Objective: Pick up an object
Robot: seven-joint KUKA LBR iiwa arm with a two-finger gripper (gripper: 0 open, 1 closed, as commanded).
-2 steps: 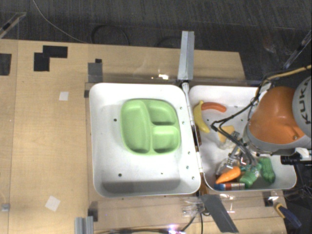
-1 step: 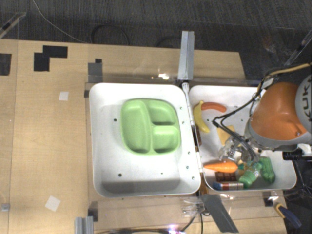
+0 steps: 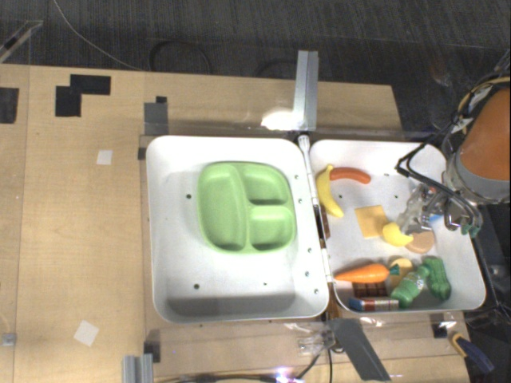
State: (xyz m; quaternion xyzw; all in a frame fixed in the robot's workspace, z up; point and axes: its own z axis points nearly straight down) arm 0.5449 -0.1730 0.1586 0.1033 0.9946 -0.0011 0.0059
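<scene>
Gripper [image 3: 417, 220] low in the right bin [image 3: 463, 294], just above a lemon [image 3: 397, 234]; finger state cannot be told. Lemon looks light, smooth, rounded: grip across its middle.

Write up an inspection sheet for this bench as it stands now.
Surface: wooden bench with two white bins, left bin and right bin.
Job's things: right bin holds a banana, sausage, cheese slice, lemon, carrot and green toy.
Clutter: green divided plate in the left bin.
Gripper: gripper low over the lemon.
Cables: black cable by the arm; thin wire on the floor.
Surroundings: dark carpet.
</scene>
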